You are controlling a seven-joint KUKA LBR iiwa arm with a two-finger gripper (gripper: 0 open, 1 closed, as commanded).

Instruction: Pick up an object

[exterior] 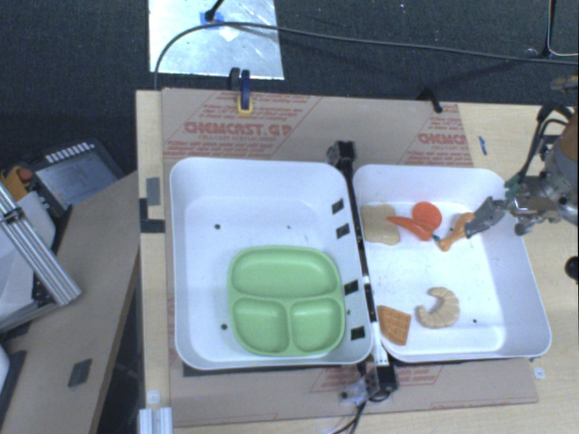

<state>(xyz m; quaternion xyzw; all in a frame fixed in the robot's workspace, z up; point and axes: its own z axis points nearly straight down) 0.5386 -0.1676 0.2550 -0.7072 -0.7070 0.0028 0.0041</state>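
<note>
orange cracker point(393, 324) low in right bin point(520, 287), hand point(484, 215) above, grip state unclear

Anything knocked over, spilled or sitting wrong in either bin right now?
Nothing stands out. The green tray lies flat in the left bin. In the right bin, the toy foods lie apart, none spilled over the rim. The gripper is at that bin's right edge beside a small orange piece.

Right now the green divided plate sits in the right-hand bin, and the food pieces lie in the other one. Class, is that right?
Not quite. The camera view shows the green divided plate in the left-hand bin, not the right. The food pieces do lie in the other bin.
</note>
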